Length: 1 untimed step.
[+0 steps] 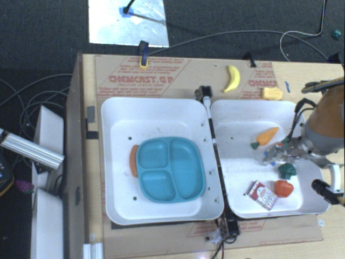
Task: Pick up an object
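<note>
In the right bin [237, 112] lie an orange carrot with a green tip [265, 136], a dark green piece [287, 170], a red tomato [283, 188] and a small red-and-white packet [261, 195]. My gripper [273, 154] reaches in from the right and hangs low over the bin floor, just below the carrot and up-left of the green piece. I see nothing between its metal fingers.
The left bin [116, 123] holds a blue divided plate [170, 168] with an orange sausage [133, 161] at its left edge. A yellow banana [233, 78] and a yellow block [272, 94] lie on the cardboard behind the bins. Cables run across the back.
</note>
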{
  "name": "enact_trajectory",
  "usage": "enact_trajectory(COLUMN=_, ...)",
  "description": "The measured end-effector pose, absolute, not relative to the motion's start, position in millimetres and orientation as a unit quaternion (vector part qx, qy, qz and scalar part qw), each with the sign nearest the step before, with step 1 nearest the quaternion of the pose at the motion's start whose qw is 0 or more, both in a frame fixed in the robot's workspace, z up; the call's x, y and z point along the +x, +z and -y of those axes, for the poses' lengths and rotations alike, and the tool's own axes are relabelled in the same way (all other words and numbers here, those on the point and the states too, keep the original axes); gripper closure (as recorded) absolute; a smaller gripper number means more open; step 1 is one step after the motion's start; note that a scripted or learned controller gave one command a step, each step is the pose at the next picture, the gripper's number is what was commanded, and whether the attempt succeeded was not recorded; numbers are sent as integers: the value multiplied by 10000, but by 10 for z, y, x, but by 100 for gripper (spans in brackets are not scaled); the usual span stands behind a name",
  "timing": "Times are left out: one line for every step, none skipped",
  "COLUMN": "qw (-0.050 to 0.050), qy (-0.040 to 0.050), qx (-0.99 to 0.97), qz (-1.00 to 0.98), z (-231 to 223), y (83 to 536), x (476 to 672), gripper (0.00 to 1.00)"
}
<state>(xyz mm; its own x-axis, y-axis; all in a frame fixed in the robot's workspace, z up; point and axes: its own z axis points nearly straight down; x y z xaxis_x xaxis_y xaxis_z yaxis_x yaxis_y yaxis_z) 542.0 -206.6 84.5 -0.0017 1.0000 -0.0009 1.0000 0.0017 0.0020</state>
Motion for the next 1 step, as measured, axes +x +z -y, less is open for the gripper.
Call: enact_trajectory(qw=17, qy=11, qx=7054, qz=-7088, z=2060, y=996, x=6604, gripper=0)
